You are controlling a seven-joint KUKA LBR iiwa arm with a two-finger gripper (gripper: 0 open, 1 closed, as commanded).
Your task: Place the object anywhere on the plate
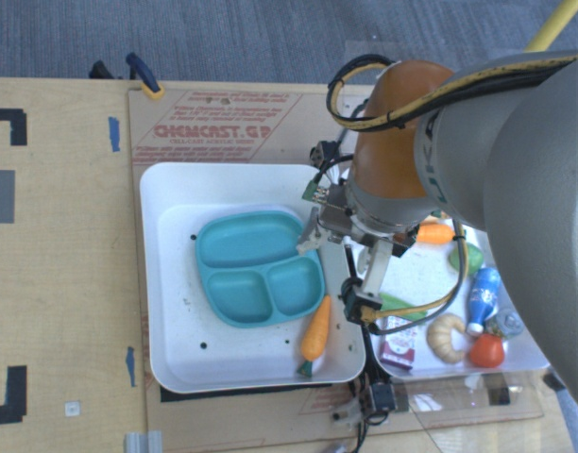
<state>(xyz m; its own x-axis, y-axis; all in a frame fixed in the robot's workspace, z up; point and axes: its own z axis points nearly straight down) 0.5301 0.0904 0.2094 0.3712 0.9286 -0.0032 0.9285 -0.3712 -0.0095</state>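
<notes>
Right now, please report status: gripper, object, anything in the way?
Gripper by right rim of plate. Carrot lies in left bin, off the plate, at its lower right corner. Nothing between them.

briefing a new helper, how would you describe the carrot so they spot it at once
Find the white bin holding the teal divided plate. By the plate's lower right corner lies the carrot, the bin's only orange thing, long with a green tip.

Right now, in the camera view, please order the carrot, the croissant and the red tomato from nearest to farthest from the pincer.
1. Carrot, left bin, just below the pincer.
2. Croissant, right bin, lower part.
3. Tomato, right bin, beyond the croissant.
</notes>
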